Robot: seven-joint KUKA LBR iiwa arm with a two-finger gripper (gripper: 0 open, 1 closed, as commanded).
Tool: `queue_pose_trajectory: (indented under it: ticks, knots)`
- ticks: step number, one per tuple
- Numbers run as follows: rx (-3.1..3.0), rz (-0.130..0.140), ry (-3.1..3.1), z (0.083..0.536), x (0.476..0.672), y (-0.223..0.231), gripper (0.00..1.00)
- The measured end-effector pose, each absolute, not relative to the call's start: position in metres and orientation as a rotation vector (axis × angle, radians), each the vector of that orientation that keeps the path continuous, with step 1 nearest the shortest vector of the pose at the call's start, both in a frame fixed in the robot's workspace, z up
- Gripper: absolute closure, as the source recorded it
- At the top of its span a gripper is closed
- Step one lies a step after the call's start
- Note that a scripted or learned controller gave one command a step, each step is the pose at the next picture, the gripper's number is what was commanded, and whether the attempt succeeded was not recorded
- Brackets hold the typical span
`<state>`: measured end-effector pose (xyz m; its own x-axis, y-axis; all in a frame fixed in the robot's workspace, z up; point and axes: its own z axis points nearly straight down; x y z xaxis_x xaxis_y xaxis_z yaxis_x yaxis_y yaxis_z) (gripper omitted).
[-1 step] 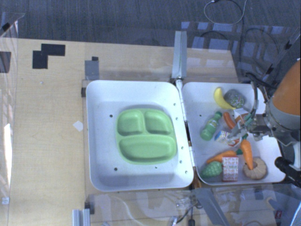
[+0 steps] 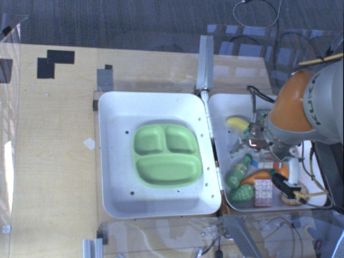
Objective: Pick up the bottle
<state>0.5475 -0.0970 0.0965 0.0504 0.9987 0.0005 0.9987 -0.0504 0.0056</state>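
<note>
Two white bins side by side at frame centre. Left bin (image 2: 115, 144): one green divided tray (image 2: 167, 154). Right bin (image 2: 223, 112): green bottle (image 2: 239, 170) lying lower left, near a yellow banana (image 2: 237, 123). Gripper (image 2: 251, 140) hovers above the bottle; finger spread cannot be told.

The grey arm (image 2: 325, 104) is seen reaching in from the right, its orange band (image 2: 290, 109) bulging just above the wrist. The wrist is bent downward and the claw (image 2: 251, 142) is carried low at the arm's left end. How the claw's tips stand cannot be made out.
</note>
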Motion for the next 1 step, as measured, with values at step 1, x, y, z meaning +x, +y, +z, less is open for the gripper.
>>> queue_pose_trajectory:
  ticks: [1]
  knots:
    - [2.271, 0.012, 2.161, 0.1076, 0.5492, -0.0964, 1.0]
